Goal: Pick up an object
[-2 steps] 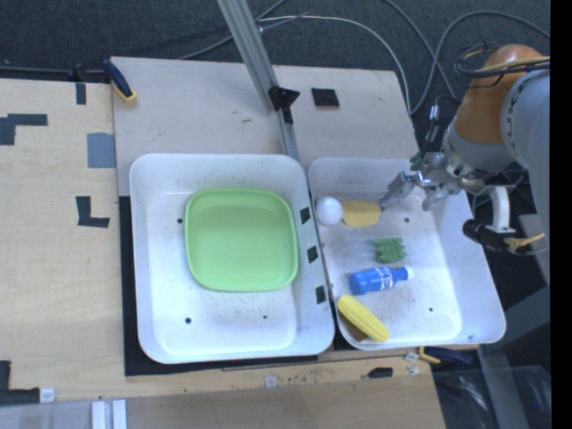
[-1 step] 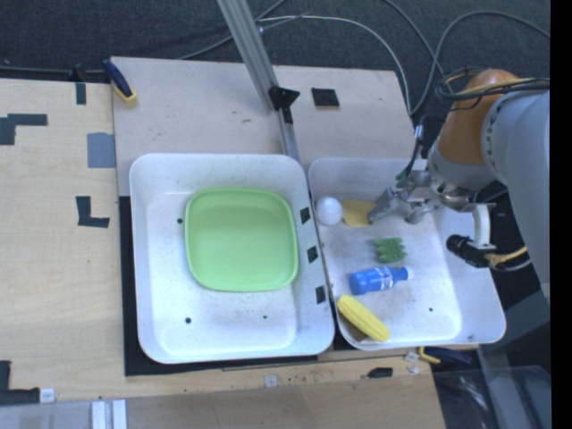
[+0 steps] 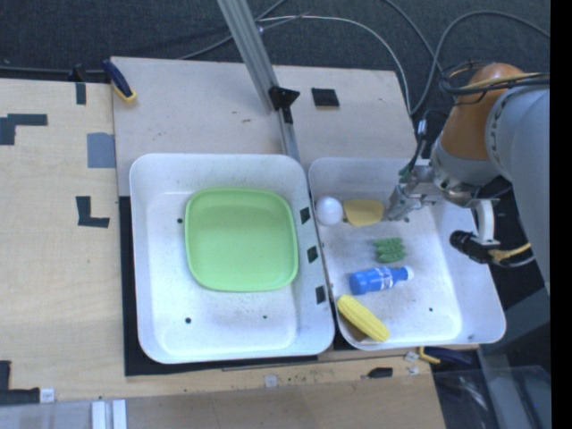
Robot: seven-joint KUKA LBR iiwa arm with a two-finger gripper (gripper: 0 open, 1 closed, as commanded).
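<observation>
A yellow corn cob (image 3: pixel 363 318) lies at the near edge of the right bin (image 3: pixel 465 315), with a blue bottle (image 3: pixel 378 280) and a small green item (image 3: pixel 389 249) behind it. Farther back sit a yellow piece (image 3: pixel 364 212) and a white ball (image 3: pixel 330 209). The gripper (image 3: pixel 398 207) hangs just beside the yellow piece; its grip cannot be made out. The left bin (image 3: pixel 156 266) holds a green plate (image 3: pixel 241 239).

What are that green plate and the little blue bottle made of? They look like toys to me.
The green plate looks like moulded plastic: one flat matte colour, rounded corners, soft raised rim. The blue bottle also seems plastic, slightly glossy, with a white cap. Both are likely toys, though the view can't confirm it.
</observation>
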